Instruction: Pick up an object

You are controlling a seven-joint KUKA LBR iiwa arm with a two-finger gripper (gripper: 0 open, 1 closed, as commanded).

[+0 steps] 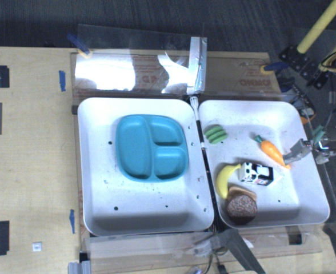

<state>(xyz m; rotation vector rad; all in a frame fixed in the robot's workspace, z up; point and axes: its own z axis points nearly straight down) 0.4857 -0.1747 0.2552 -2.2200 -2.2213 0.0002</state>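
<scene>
The right bin (282,110) holds several small objects. An orange carrot (271,150) with a green top lies near its right wall. A green ridged piece (215,133) sits at the bin's upper left. A yellow banana (225,179) curves beside a black-and-white patterned item (256,174). Just below them, near the front wall, rests a brown round cookie-like piece (242,205).
The left bin (94,170) bears a blue divided plate (152,147). A grey metal bracket (305,147) juts over the right bin's right rim beside the carrot's tip. A clear plastic panel (134,67) stands behind the bins. A yellow pole (325,16) and cables sit at the upper right.
</scene>
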